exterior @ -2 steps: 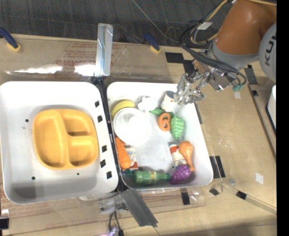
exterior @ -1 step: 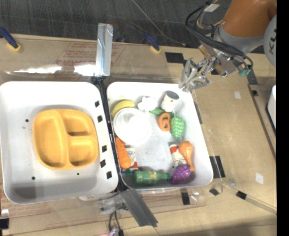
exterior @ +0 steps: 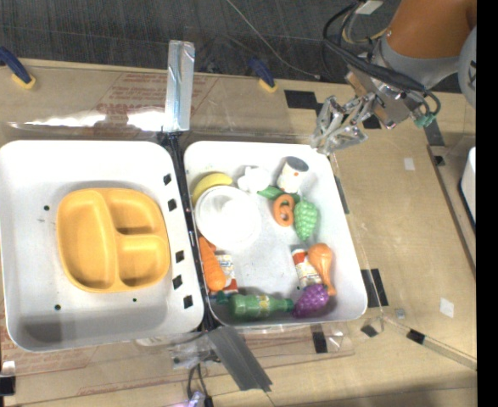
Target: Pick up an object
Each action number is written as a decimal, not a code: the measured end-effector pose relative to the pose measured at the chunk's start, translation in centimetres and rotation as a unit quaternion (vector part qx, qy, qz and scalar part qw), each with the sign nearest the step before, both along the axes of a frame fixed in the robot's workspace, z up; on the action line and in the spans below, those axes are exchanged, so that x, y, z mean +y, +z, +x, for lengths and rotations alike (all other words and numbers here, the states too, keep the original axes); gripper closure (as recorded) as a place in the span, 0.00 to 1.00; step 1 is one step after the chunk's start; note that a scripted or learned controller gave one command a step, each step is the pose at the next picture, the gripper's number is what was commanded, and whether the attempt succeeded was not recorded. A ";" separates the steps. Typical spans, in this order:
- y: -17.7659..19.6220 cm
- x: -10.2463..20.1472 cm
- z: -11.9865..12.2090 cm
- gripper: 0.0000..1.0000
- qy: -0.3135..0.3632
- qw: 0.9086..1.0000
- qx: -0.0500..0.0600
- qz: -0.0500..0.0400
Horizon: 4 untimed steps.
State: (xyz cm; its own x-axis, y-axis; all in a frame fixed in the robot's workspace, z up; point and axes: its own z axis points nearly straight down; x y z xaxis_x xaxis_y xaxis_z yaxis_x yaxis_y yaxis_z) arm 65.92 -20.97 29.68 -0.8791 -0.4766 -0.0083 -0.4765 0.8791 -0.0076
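1. You see the gripper [exterior: 335,131] at the upper right of the frame, over the far right rim of the right bin [exterior: 357,271]. Its fingers look slightly apart with nothing between them.
2. The things to pick all lie in the right bin. Nearest the gripper, at the bin's top, is a small white cup [exterior: 292,175] with a dark opening.
3. Just below the cup sit an orange piece [exterior: 283,209] and a green bunch [exterior: 305,219], touching each other.
4. A white bowl [exterior: 227,215] fills the bin's upper left part, with a yellow thing [exterior: 210,181] tucked behind it.
5. Along the lower edge you have a carrot [exterior: 212,264], a green bottle [exterior: 255,304], purple grapes [exterior: 311,299] and an orange drumstick [exterior: 321,263], packed close.
6. The left bin [exterior: 19,227] holds a yellow divided tray [exterior: 113,236].
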 end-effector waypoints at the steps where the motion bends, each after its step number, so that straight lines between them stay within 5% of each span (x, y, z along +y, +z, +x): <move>1: -0.1 0.1 -0.1 1.00 0.061 0.998 0.002 0.000; 4: 2.0 0.3 0.1 1.00 0.133 0.991 -0.003 -0.002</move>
State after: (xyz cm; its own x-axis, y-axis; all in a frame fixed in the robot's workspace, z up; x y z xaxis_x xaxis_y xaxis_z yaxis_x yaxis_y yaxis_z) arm 66.06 -20.64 31.72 -0.7227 -0.6911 -0.0106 -0.6910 0.7228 -0.0147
